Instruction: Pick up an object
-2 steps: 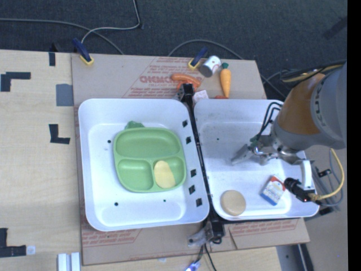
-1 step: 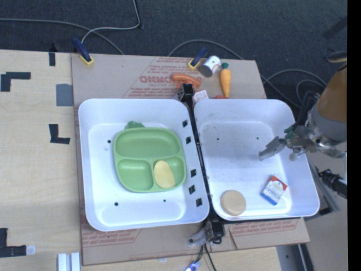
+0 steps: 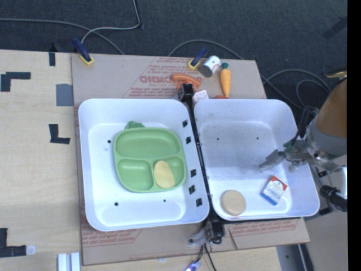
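The arm comes in from the right, and its jaws (image 3: pixel 280 157) sit over the right bin (image 3: pixel 237 117), near that bin's right wall. One grey finger (image 3: pixel 269 160) pokes out to the left, but I honestly cannot tell how far open the jaws are. Nothing shows between them, so no sign of a grip on anything.

Just below the jaws and a touch right, a small red, white and blue packet (image 3: pixel 274 189) lies flat on the bin floor, near but not touching. Further down and to the left of the jaws is a round tan disc (image 3: pixel 233 202), close to the bin's front wall.

Well off to the left of the jaws, in the left bin (image 3: pixel 96 151), there's a green divided plate (image 3: pixel 148 145) with a yellow oval piece (image 3: pixel 164 174) in its lower right compartment.

Above and left of the jaws, outside the bins on the bench (image 3: pixel 34 168), a toy carrot (image 3: pixel 225 81) lies on the cardboard sheet.
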